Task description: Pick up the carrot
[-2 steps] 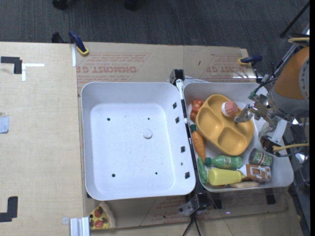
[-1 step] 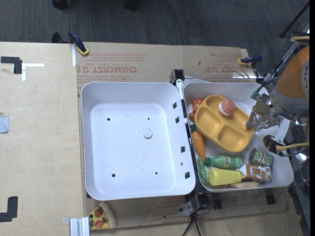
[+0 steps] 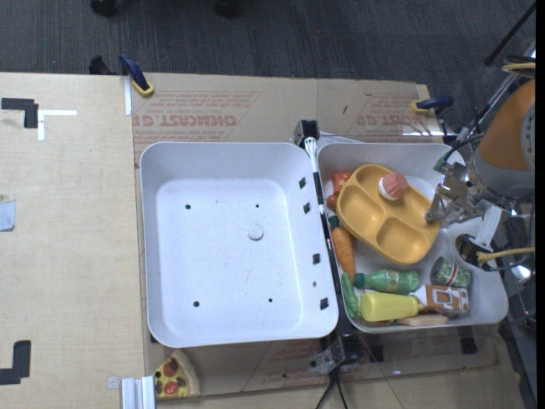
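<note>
The pincer (image 3: 443,201) hangs at the right edge of the yellow divided plate (image 3: 387,220), over the right bin (image 3: 487,312); whether it is open or closed cannot be told from this view, and nothing is seen in its grasp.

The carrot (image 3: 342,252) lies well apart from it, along the left wall of the right bin, just beside the divider between the two bins and tucked against the lower left rim of the plate. It looks like a toy of hard plastic, so it is probably light, stiff and rather smooth, liable to slip or roll if pinched off-centre. Its long axis runs nearly up and down in the view, slightly slanted. Which end is the tip cannot be told for sure. The best hold is likely across the thick middle, with the jaws set crosswise to the long axis, though the bin wall on one side and the plate on the other leave little room.

Below the carrot lie a green bottle (image 3: 389,280) and a yellow bottle (image 3: 387,306). A small red-and-white ball (image 3: 392,187) sits in the plate. The left bin (image 3: 157,228) stands beside on the counter (image 3: 64,245).
</note>
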You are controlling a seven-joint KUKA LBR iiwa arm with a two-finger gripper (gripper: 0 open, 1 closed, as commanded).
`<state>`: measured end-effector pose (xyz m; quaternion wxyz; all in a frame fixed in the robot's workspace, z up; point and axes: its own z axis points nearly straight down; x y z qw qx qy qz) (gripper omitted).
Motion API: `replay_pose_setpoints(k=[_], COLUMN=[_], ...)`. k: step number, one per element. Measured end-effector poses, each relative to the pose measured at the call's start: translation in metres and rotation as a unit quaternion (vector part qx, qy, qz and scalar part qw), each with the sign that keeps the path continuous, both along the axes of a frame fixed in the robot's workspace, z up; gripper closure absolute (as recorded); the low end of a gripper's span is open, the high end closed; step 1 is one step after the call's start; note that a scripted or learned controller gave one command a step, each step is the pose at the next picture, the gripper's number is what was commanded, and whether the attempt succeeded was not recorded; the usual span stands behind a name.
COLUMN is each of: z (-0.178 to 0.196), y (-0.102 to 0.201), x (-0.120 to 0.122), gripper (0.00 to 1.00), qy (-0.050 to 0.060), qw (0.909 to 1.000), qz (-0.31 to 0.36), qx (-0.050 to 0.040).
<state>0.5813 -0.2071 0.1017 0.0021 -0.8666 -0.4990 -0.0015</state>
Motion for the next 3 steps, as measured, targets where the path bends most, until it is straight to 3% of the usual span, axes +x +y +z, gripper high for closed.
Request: replay_pose_setpoints(k=[1,2,3], z=[-0.009,-0.01,-0.011], y=[0.022,-0.005,-0.007], x=[0.008,0.039,0.059], gripper=[0.0,0.0,0.0], qy=[0.002,0.003,0.005], qw=[0.9993,0.9991,0.9984], qz=[-0.037,-0.041,-0.057], qx=[-0.0044,-0.0035,-0.0031])
